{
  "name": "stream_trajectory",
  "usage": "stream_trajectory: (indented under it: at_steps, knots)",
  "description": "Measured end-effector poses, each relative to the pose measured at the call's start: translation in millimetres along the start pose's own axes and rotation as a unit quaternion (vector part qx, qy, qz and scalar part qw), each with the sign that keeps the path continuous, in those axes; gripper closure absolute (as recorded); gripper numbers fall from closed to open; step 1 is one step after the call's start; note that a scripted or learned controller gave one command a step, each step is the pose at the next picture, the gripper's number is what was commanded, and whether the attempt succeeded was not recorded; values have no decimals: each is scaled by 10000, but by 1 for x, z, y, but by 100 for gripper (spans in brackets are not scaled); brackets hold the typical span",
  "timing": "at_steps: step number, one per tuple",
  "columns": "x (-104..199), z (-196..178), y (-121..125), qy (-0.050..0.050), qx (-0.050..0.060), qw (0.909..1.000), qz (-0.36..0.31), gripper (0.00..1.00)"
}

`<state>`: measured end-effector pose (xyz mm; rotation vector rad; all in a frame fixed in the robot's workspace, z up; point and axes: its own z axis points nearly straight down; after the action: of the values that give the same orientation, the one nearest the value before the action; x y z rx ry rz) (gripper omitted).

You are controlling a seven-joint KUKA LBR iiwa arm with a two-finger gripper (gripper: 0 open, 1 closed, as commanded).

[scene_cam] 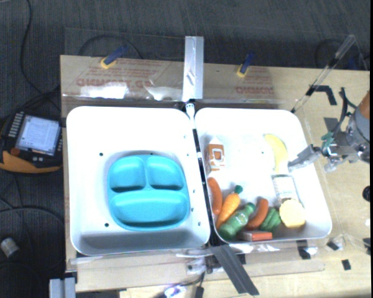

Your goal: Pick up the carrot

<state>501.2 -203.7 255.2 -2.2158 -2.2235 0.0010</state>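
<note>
Handheld device (31,138): sits on the dark floor, far left of the pincer, past both bins.
Left bin (87,160): white and shallow, on the tabletop (336,272), well to the left of the pincer.
Blue plate (149,190): lies in the middle of the left bin. It has three parts.
Right bin (248,120): white, right beside the left bin, next to the pincer on its left.
Small carton (216,156): orange and white, near the right bin's left wall, level with the pincer.
Carrot (229,206): orange with a green top, tilted, low in the right bin, left of and below the pincer. It lies between an orange sausage-shaped toy (215,194) and a green bottle (237,221). Nothing holds it.
Banana (275,150): pale yellow, just left of the pincer.
White bottle (285,187): below the pincer, above a yellow block (292,214).
Pincer (300,159): at the right bin's right rim, well apart from the carrot. I cannot tell if it is open or closed.
</note>
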Motion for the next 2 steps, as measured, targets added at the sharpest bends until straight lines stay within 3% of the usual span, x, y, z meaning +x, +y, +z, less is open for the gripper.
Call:
stream_trajectory:
  at_steps: [1, 2]
  knots:
    - [-19, -36, 25, -7, -1, 9977, 677, 0]
    - [65, 111, -18, 3, 17, 9889, 1486, 0]
